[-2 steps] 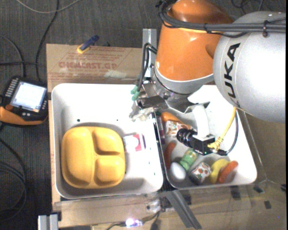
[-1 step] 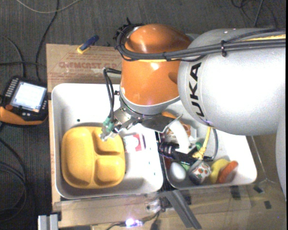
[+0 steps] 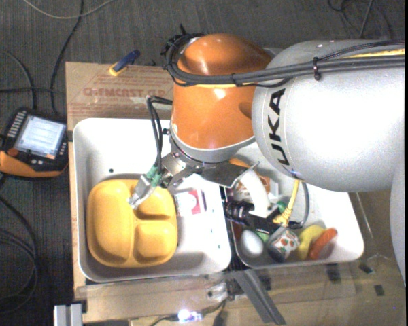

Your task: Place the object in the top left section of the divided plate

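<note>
Camera view, left to right: a yellow divided plate (image 3: 131, 224) sits in the left bin (image 3: 88, 141). The gripper (image 3: 141, 193) hangs over the plate's upper right edge; whether it grips anything cannot be told. The right bin (image 3: 350, 240) holds small objects (image 3: 285, 240) under the arm (image 3: 313, 114).

The divided plate (image 3: 129, 226) is yellow. Both bins (image 3: 88, 141) are white. The arm (image 3: 326, 114) is grey with an orange band (image 3: 214, 94). A cube (image 3: 283, 243) has spots.
</note>
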`<state>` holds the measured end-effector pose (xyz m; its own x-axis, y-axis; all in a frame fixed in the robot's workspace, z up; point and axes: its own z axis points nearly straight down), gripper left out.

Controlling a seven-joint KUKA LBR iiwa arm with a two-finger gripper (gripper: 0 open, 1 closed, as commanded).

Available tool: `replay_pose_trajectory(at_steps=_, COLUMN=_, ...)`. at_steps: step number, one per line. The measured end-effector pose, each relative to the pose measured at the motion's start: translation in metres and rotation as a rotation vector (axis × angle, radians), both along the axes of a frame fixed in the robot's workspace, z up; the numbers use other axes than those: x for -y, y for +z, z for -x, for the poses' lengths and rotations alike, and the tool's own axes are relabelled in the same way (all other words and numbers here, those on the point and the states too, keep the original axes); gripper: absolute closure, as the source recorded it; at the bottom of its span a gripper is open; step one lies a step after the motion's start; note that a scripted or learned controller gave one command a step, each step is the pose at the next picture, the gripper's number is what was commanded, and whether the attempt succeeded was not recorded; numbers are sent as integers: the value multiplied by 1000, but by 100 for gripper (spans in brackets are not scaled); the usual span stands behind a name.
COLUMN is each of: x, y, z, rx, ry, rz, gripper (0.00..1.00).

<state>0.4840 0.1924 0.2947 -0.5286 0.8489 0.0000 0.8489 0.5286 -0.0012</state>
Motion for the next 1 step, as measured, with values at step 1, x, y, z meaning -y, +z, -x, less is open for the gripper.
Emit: replay_pose_trajectory(at_steps=1, x=-1, y=8, z=0, rx=-2, ry=1, rz=1, gripper=100)
